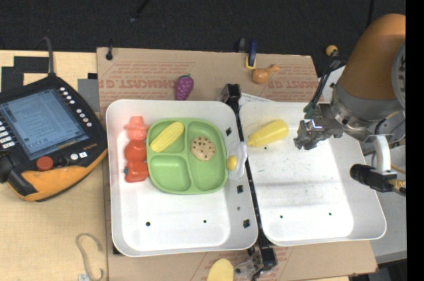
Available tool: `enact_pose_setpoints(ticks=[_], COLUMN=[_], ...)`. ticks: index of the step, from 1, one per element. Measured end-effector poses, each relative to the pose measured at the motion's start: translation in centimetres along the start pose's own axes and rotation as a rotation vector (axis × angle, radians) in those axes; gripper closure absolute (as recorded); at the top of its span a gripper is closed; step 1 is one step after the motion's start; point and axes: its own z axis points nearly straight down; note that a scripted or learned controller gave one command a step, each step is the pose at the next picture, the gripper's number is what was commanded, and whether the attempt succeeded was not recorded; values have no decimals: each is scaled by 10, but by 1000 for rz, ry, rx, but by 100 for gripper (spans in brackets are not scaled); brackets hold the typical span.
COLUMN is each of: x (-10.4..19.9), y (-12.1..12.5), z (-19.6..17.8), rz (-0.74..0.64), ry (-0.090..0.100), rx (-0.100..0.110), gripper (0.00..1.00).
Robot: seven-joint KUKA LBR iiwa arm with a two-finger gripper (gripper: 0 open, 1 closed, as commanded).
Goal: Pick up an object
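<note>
Nearest me, a small yellow piece point(220, 269) sits on the counter point(40, 233) just outside the bins. In the left bin point(172, 230): green divided plate point(173, 175) holding a corn cob point(165, 136) and a cookie point(203, 148), with a red figure point(135, 150) beside it. In the right bin point(318, 213) lies the likeliest target, a yellow wedge point(267, 133), at its upper left near the divider. My gripper point(306, 138) hovers just right of it, apart; I cannot tell how the jaws stand. I would shift left until centred over the wedge, straddle its narrow width, descend squarely, and keep off the bin wall. Farther back, a purple toy point(184, 86) and an orange one point(264, 73) rest on the cardboard point(146, 74).
</note>
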Motion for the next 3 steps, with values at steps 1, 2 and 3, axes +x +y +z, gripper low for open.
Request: enact_pose_setpoints(ticks=[1, 2, 3], x=[51, 60, 59], y=[29, 60, 45], z=[6, 6, -1], rz=[0, 4, 10], ry=[1, -1, -1], rx=[2, 1, 4], gripper=[100, 100, 100])
